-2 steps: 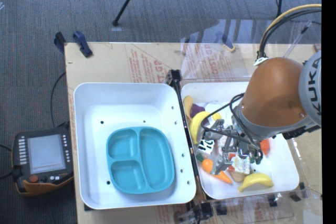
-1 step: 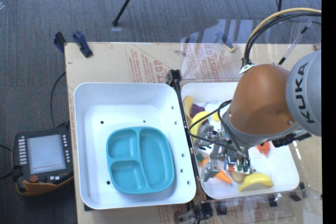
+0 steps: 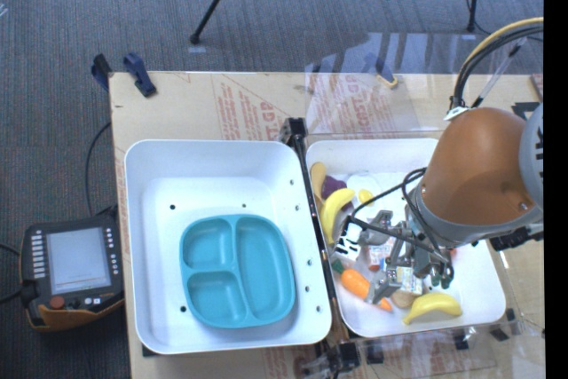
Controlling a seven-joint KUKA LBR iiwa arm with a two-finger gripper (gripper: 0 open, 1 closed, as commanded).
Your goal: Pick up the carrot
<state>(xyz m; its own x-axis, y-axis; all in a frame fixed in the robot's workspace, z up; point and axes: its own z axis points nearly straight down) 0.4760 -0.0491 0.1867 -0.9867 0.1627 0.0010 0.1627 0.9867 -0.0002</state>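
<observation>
Carrot [image 3: 356, 283] sits just left of my gripper [image 3: 390, 280]; whether it's open, I can't tell, so I'd centre over it before descending.

The carrot [image 3: 356, 283] lies just left of the gripper [image 3: 397, 272] in the right bin [image 3: 493, 278]; a banana [image 3: 432, 307] lies just before it.

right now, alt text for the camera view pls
A grey arm's tool hangs over the right white bin, beside a small orange carrot among two yellow bananas. The left white bin holds a blue divided tray.
</observation>
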